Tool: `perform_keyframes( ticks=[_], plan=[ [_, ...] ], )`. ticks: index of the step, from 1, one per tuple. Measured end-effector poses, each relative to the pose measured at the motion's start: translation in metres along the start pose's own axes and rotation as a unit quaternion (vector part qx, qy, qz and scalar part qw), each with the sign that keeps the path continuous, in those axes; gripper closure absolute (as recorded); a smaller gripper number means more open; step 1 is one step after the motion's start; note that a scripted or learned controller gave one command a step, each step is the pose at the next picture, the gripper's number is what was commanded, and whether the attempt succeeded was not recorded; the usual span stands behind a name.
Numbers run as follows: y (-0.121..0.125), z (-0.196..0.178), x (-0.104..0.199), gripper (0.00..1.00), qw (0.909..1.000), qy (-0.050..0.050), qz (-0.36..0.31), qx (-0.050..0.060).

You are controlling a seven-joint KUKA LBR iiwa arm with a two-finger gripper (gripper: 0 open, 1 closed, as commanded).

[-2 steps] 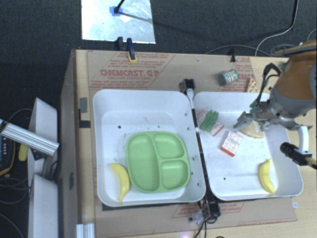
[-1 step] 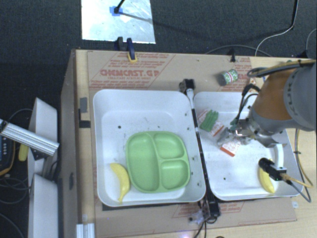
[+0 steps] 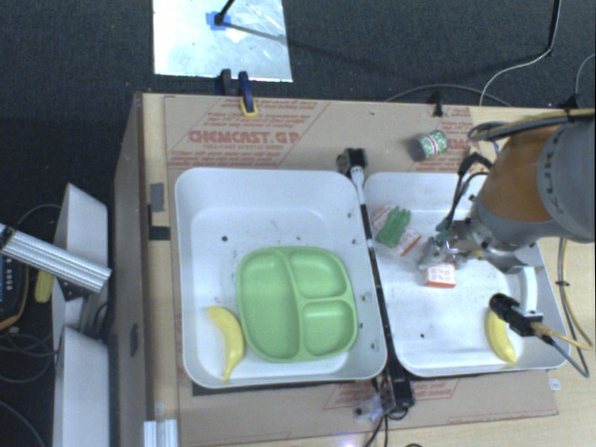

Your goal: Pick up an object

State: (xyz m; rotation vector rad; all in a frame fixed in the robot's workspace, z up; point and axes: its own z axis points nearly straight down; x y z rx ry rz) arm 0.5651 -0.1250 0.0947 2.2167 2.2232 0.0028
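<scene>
My gripper (image 3: 445, 250) hangs low over the middle of the right bin (image 3: 466, 357), on the grey arm with the orange band (image 3: 521, 180) that reaches in from the right. Just below it, a small red and white box (image 3: 440, 276) lies on the bin floor. Left of the gripper are a green ridged piece (image 3: 393, 223) and an orange and white packet (image 3: 410, 243). A yellow banana (image 3: 501, 337) rests near the bin's front right corner. I see nothing between the fingers.
The left bin (image 3: 200, 203) holds a green divided plate (image 3: 296, 303) and a second banana (image 3: 227, 339) at its front left. A small green and white can (image 3: 430, 143) lies on the bench behind the right bin. A divider rail (image 3: 366, 240) separates the bins.
</scene>
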Motion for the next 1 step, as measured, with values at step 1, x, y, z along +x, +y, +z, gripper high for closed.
perform_keyframes(
  ticks=[1],
  plan=[
    [-0.0316, -0.0922, 0.0744, 1.00, 1.0000, 0.000, 0.000, 0.000]
  ],
)
